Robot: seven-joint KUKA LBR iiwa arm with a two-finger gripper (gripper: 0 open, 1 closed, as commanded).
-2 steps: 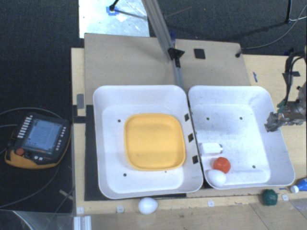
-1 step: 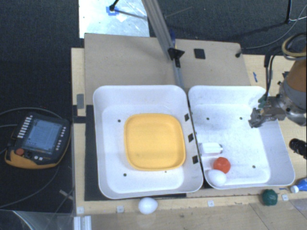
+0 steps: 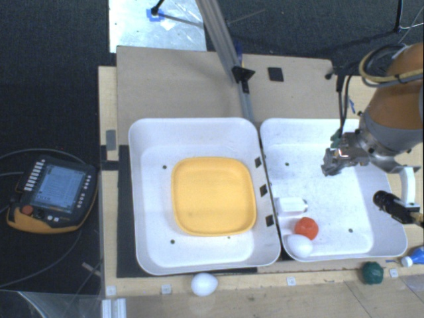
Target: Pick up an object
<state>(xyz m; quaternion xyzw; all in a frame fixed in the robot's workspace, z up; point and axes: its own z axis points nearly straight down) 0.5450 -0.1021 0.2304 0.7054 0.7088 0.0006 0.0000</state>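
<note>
Fingers point(image 3: 336, 162) over open right-bin point(image 3: 318, 132) floor

Two bins side by side on desk point(image 3: 179, 85). Left bin point(image 3: 149, 177) holds square plate point(image 3: 214, 195) at center. Right bin point(image 3: 371, 240) has ball point(image 3: 306, 228), egg point(image 3: 299, 246) and small block point(image 3: 291, 206) clustered at 7 o'clock. Second egg point(image 3: 204, 284) on desk at 6 o'clock of left bin; pendant point(image 3: 52, 192) far off at 9 o'clock.

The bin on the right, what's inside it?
Inside the right bin sit an orange ball, a white egg shape touching it at the front edge, and a small white block. The arm covers the bin's far right side, hiding anything there.
</note>
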